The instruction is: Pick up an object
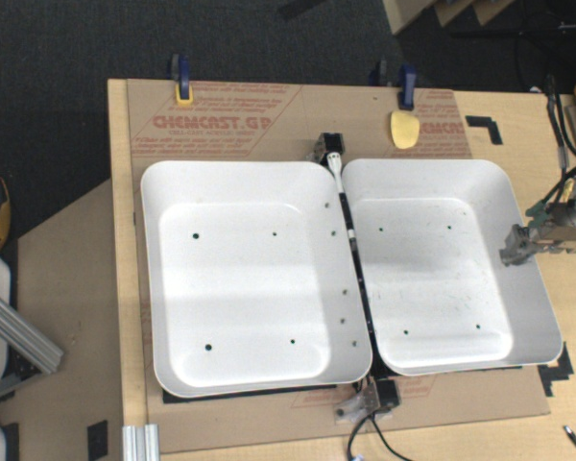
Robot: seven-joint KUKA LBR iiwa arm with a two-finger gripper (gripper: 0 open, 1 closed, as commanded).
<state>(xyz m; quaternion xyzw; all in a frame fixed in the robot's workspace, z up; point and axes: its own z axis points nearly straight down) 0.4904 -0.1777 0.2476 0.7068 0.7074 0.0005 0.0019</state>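
On the tabletop (125,257), a brown board printed with red lettering, 2 shallow white bins sit side by side, their inner rims touching along a dark strip down the middle. Small dark dots mark the floor of the left bin (163,286). The right bin (504,190) has similar dots and a faint grey smudging across its floor. No loose object can be made out inside either bin.

At the right edge, just beside the right bin's outer rim and about halfway down it, the gripper (520,245) reaches in, a small grey assembly with wires trailing off to the right. It is too small and blurred to tell how the gripper is set, and nothing can be seen in it.

Behind the bins, 2 blue clamps grip the far edge of the board. A pale yellow piece (404,130) hangs just below the right-hand clamp (407,86), and the left-hand clamp (181,75) has a yellow base. A black connector (329,146) sits at the far end of the seam between the bins, and another fitting (370,400) with a cable sits at the near end.
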